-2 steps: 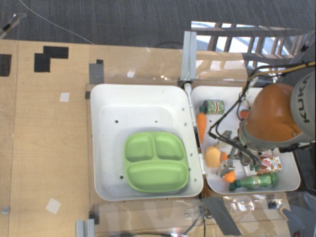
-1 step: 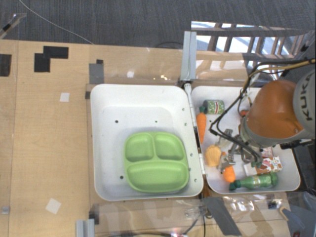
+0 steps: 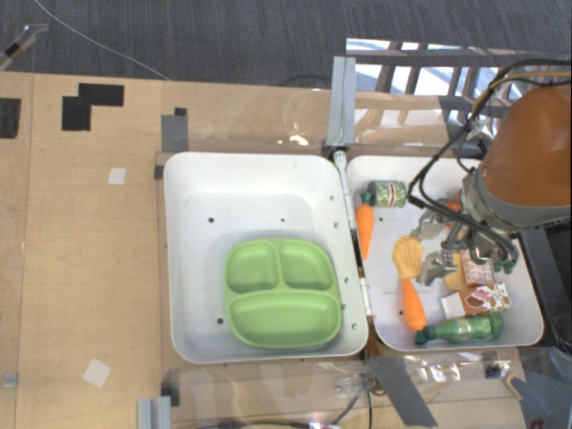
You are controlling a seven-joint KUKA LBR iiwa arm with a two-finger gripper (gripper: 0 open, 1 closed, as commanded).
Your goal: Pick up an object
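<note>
Grey arm with orange band reaching in from the right, low over the right-hand shallow white bin. Two-finger gripper down among the clutter near the bin's middle, just beside a pale yellow rounded toy piece on its left and a small red-and-white carton on its right. Impossible to tell whether spread or pressed together: metal parts too tangled with the items under them. Nothing plainly seen pinched.

Candidates for picking all in that right bin. Small green can with a red label lying near the far edge. Orange toy carrot along the left wall, just below the can. Second orange carrot pointing toward the near edge, its top touching the yellow piece. Green plastic bottle on its side along the near wall. Another printed carton just above the bottle, near the right wall.

Left-hand shallow white bin holding a light green divided plate, three compartments, flat on the floor toward the near side. Wooden bench beneath both bins.
</note>
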